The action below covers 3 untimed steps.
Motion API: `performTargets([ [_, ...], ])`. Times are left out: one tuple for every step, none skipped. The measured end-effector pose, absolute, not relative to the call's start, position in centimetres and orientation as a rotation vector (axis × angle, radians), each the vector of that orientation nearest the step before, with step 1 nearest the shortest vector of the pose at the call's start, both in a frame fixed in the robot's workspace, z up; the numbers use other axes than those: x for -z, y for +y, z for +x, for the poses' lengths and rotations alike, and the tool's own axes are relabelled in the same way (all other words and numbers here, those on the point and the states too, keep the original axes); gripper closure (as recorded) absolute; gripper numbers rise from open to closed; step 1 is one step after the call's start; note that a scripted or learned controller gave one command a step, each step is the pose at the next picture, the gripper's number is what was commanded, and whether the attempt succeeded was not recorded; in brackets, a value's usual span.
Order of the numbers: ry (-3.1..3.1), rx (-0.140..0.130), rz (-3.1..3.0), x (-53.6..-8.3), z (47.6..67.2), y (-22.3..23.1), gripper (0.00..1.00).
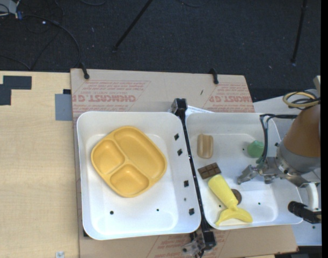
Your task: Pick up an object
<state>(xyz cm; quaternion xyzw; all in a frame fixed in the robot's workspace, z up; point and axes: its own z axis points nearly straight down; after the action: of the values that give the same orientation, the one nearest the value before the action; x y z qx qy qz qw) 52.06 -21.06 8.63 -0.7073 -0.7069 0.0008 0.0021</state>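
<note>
Yellow bottle lies nearest me in the right bin, looking light, stiff and slick (I'd take its body crosswise). My gripper hovers just beside it; I can't tell its opening.

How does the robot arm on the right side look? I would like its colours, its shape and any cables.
The arm is a rounded body with an orange-brown band above a grey wrist section. A small metal gripper with thin silvery parts sticks out from it. A dark cable loops beside the arm, and yellow cables sit above it.
</note>
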Motion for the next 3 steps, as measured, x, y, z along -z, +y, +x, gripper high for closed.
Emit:
performTargets([
  [-2.218,-0.001,-2.222,-9.9,52.1,-21.1,1.0],
  [-2.225,0.002,-2.22,-16.0,52.4,-20.8,1.0],
  [-2.226,0.002,-2.221,-22.0,53.3,-21.0,1.0],
])
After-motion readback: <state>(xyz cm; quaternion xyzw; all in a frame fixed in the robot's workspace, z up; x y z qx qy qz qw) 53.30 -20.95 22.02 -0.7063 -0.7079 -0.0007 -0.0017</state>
